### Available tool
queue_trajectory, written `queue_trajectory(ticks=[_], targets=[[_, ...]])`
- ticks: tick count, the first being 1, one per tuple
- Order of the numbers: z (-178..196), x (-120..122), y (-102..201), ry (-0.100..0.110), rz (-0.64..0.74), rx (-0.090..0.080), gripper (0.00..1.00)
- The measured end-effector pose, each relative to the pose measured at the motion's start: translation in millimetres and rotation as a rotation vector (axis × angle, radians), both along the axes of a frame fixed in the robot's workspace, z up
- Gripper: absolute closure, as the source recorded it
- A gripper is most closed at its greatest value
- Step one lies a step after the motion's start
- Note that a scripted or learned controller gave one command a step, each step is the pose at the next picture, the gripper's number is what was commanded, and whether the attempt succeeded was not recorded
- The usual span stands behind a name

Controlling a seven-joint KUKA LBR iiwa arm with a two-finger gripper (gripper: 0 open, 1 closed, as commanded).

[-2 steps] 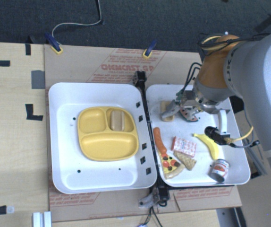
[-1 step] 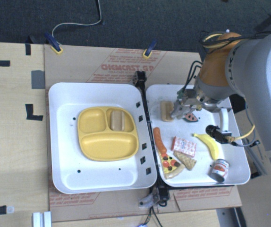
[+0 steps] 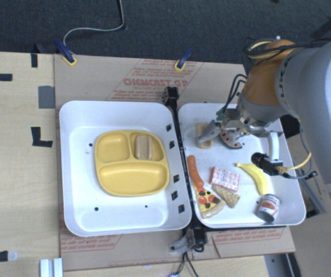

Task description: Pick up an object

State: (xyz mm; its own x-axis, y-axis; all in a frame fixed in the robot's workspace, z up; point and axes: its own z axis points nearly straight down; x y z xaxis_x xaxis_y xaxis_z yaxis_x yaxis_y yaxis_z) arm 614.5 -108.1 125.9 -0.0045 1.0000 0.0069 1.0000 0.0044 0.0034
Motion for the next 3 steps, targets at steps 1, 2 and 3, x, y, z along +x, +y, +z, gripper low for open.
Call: queue_trajectory(ticks=[1, 2, 3], targets=[[-39.8, 55.1, -27.1, -0.001, -0.002, -0.008, 0.0], [-29.9, 55.0, -27.7, 0.0, -0.001, -0.012, 1.0], [58.6, -3.7, 31.4, 0.003, -0.002, -0.007, 1.0]])
